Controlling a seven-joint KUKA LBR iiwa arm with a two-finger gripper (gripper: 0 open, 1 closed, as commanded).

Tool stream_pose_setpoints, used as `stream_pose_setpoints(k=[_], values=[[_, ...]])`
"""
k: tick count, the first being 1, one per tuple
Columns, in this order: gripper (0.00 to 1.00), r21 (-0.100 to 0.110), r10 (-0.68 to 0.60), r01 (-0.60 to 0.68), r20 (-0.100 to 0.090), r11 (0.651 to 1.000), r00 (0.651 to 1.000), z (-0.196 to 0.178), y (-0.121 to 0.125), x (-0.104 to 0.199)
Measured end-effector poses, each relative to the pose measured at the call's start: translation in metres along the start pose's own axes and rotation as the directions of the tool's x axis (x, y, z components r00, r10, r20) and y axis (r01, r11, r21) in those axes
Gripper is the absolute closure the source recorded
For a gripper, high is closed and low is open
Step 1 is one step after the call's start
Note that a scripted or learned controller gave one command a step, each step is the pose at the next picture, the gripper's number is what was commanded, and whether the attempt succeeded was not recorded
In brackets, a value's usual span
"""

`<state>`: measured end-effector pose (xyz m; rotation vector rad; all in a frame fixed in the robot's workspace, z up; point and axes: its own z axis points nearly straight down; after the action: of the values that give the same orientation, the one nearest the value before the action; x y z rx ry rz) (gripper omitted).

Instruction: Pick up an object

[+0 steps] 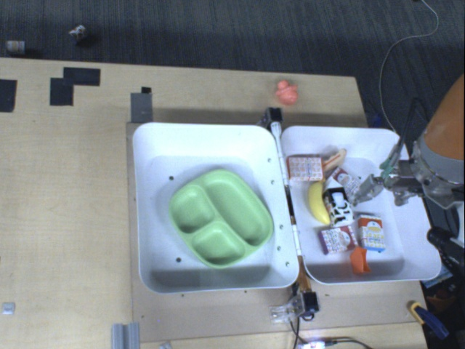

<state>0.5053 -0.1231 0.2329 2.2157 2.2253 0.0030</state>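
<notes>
- The two bins (218, 140) are seen as smooth white plastic with a faint sheen.
- A green divided tray (220, 215), smooth matt plastic, is seen in the left bin.
- Right of the tray, a banana (317, 203) with smooth yellow skin is seen beside printed, slightly glossy packets (305, 168).
- The bench (65, 217) under the bins is seen as pale matt wood.

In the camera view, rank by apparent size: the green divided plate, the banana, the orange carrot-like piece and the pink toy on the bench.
1. green divided plate, by far largest.
2. banana.
3. orange carrot-like piece and pink toy: too alike to rank.
</notes>
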Motion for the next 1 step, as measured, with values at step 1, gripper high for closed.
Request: stream_pose_setpoints(k=[1], values=[[0.0,-0.011,0.002,-0.002,0.003,1.0,1.0,0.1357,0.0699,-0.0089]])
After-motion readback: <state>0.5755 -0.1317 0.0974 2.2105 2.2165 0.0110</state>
